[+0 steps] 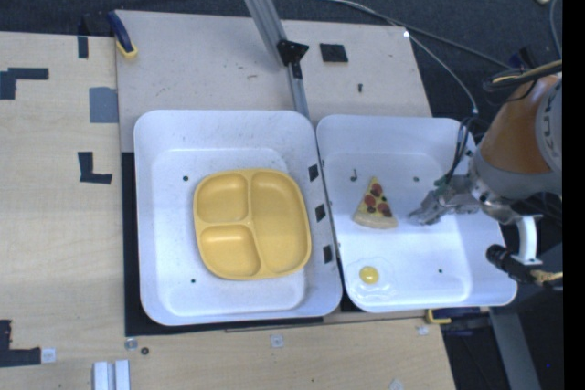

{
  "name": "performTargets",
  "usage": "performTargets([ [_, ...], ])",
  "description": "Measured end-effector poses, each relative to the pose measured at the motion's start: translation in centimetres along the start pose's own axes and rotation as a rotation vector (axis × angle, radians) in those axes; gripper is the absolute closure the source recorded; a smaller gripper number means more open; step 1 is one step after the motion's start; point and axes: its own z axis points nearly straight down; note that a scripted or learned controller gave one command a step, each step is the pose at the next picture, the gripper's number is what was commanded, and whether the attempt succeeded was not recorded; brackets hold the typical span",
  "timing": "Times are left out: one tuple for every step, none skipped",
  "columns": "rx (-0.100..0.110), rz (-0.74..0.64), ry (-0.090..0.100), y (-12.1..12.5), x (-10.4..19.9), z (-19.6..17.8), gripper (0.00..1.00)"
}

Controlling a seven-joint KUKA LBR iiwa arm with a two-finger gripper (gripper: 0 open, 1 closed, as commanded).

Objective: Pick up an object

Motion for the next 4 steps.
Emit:
performTargets([
  [0.006,0.000,0.006,0.1,0.6,-4.4,1.00],
  [0.005,0.000,0.005,0.4,0.4,-8.6,1.00],
  [0.005,0.000,0.005,0.5,0.4,-11.9,1.00],
  [0.008,-0.005,0.008,1.0,5.0,-12.6,1.00],
])
